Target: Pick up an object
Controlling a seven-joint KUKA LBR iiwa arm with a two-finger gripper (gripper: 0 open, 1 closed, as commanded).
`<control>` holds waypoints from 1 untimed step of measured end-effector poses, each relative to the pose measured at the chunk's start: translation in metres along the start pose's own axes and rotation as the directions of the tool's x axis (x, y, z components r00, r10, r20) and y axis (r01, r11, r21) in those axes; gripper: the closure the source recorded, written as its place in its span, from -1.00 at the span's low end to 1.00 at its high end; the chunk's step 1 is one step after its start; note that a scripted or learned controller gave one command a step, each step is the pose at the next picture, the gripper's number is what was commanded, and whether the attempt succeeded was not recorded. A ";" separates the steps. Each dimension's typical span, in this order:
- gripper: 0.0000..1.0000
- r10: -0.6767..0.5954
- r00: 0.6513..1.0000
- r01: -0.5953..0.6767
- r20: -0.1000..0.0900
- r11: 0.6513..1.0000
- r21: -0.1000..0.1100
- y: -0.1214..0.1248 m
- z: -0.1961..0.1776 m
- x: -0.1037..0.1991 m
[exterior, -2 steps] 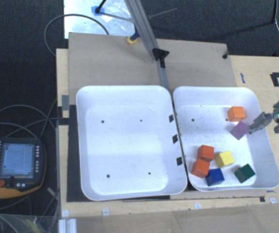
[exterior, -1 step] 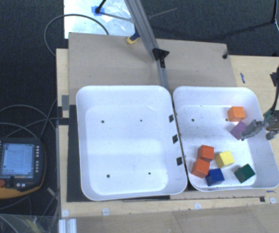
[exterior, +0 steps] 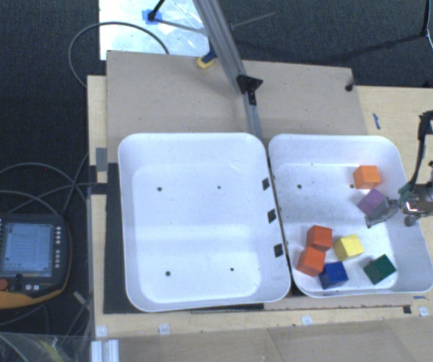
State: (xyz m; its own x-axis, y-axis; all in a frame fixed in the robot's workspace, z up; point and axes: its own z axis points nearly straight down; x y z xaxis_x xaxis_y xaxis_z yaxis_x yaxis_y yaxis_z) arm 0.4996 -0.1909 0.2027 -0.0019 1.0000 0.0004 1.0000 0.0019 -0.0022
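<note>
Purple cube-shaped block [exterior: 370, 200] lies in the right white bin [exterior: 307, 157], touching the gripper [exterior: 388, 211]; whether that pincer grips it, I cannot tell.

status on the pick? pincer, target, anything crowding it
Pincer low at right bin's right rim, against purple block; hold unconfirmed. Orange block just behind. Red, yellow, blue, green blocks clustered in front.
</note>
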 end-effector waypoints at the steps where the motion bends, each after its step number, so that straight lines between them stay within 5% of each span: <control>1: -1.00 0.000 1.000 0.000 -0.001 1.000 0.001 -0.007 0.059 0.005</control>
State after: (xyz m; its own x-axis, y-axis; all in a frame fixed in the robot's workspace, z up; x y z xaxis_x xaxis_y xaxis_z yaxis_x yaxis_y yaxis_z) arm 0.4926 -0.1861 0.1441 -0.0019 1.0000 0.0013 1.0000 0.0020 -0.0033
